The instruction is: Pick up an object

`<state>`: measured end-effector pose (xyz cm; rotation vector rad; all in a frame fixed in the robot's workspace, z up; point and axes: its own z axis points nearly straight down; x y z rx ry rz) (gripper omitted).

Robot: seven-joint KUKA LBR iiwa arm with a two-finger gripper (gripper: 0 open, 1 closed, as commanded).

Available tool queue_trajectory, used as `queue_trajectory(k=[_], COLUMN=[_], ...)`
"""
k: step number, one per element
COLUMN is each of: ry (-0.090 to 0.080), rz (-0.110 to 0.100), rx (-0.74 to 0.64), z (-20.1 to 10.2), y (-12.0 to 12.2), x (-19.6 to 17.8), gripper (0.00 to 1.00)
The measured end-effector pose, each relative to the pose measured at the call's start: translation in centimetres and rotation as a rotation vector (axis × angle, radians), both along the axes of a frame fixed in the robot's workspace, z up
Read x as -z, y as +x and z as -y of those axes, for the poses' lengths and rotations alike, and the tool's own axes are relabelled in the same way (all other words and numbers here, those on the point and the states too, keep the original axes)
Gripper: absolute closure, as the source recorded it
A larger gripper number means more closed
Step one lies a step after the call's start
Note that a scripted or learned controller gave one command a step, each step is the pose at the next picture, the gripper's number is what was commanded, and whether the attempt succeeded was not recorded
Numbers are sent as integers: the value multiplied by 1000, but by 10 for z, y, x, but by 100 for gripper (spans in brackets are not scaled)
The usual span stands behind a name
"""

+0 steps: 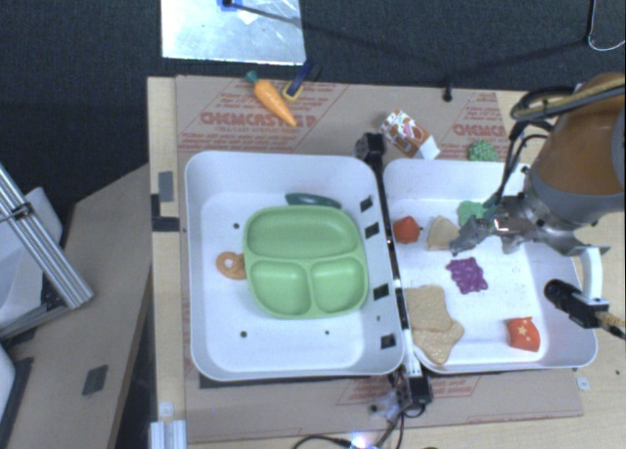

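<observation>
My gripper (473, 234) is hanging low over the right bin (548, 357), near its back half, and I cannot tell how it is set, since it is showing only as a dark grey shape from above. It is sitting just above the purple grape bunch (468, 274), with a tan wedge-shaped piece (440, 233) just to its left and a green leafy piece (470, 211) right behind it. Further left, near the divide, a red tomato (407, 231) is lying. Toward the front of this bin, two slices of bread (430, 315) are overlapping, and an orange-red piece (523, 334) is lying in the front right corner. In the left bin (210, 271) a green divided plate (304, 259) is resting, with a small pretzel (231, 265) beside it. Behind the bins, a carrot (273, 101) and a small carton (409, 134) are lying on the cardboard.
</observation>
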<state>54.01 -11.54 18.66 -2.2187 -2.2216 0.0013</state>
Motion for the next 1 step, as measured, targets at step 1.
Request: queue_trajectory(k=[1], ry=[1], rz=[-1], rx=[-1], z=[-6], y=[9], x=[53], gripper=[0])
